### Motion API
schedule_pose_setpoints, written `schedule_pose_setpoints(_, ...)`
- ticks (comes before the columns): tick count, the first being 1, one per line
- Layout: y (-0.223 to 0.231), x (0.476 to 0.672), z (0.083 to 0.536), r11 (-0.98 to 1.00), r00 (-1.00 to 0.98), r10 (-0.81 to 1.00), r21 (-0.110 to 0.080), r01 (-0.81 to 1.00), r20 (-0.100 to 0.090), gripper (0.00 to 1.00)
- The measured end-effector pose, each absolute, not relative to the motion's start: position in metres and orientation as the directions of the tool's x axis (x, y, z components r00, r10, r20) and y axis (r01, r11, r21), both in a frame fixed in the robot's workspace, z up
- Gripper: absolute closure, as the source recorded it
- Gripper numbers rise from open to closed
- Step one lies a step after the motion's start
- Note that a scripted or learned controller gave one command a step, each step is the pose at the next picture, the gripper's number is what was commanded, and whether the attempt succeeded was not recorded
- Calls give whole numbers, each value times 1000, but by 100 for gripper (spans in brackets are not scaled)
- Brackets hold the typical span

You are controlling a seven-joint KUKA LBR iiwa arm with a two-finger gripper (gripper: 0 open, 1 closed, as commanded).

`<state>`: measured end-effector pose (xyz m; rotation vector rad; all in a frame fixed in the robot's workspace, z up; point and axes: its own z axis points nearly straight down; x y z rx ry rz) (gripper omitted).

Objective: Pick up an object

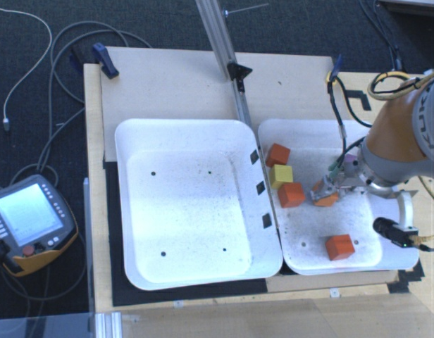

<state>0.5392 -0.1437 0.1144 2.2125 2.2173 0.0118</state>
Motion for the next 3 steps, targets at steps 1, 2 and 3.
schedule_pose_setpoints(1,-83,480,101,2,-2,1000,1,1000,2,100)
schedule_pose_setpoints(2,-46,539,204,7,-7,1000,10,1000,1,100)
schedule_pose_setpoints(3,27,525,199,9,-9,1000,-5,1000,5,100)
